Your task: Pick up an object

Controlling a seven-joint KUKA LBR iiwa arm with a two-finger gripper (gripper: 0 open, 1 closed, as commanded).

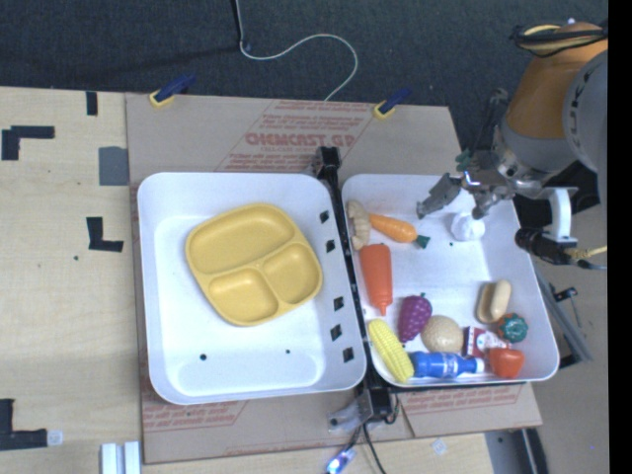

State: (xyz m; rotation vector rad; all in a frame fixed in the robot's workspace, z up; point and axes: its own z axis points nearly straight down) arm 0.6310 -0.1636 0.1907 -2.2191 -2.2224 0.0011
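The right bin (513,235) holds several toy foods: a carrot (393,228), a long orange-red piece (376,275), purple grapes (414,316), a corn cob (390,350), a hot dog bun (494,300) and a blue bottle (444,365). A small white object (466,227) lies at the bin's far right. My gripper (460,203) hovers just above that white object, over the bin's back part. It is open, its fingers spread apart with nothing between them.
A yellow divided plate (255,263) lies in the left bin (168,344). A beige piece (357,223) rests by the divider between the bins. A tan round item (442,334), a teal ball (513,327) and a red piece (506,361) crowd the right bin's near corner.
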